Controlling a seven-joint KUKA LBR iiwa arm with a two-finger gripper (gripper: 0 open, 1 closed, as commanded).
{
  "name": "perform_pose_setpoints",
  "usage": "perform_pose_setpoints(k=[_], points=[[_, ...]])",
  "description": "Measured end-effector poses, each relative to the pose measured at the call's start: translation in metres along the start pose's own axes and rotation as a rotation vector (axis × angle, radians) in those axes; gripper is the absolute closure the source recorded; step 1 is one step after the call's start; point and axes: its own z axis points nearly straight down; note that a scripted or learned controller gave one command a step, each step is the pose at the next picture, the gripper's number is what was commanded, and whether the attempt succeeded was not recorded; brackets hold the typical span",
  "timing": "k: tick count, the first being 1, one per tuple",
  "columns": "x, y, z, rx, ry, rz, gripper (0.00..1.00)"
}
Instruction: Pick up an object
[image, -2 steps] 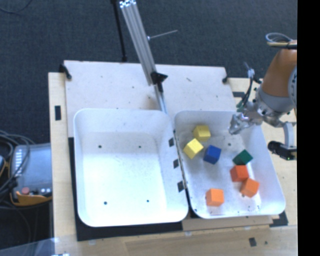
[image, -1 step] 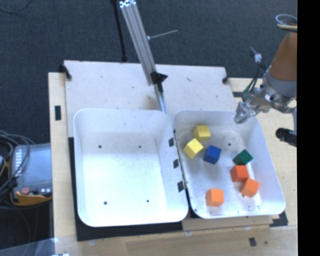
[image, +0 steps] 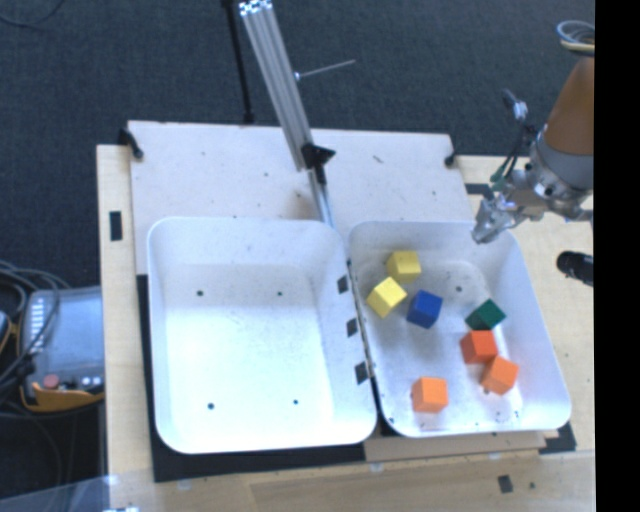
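Gripper (image: 487, 226) over the right bin's (image: 535, 290) far right corner, jaws too blurred to tell whether spread or closed; arm cut off upward. Inside that bin: two yellow cubes (image: 404, 264), blue cube (image: 424, 308), green cube (image: 486, 315), three orange cubes (image: 479, 346).

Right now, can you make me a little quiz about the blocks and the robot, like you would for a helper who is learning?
1. Count: how many blocks lie in the right bin?
2. True or false: the blue block lies in the left bin.
3. Pick one: the gripper hangs over the right bin's (a) far right corner, (b) near left corner, (c) middle.

Key
1. Seven: two yellow, one blue, one green and three orange.
2. False; it lies in the right bin, beside a yellow block.
3. (a), with no block between its fingers.
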Motion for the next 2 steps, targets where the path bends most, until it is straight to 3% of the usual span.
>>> perform_pose_setpoints(k=[2], points=[[0.099,-0.012,-0.014,0.004,0.004,0.001,1.0]])
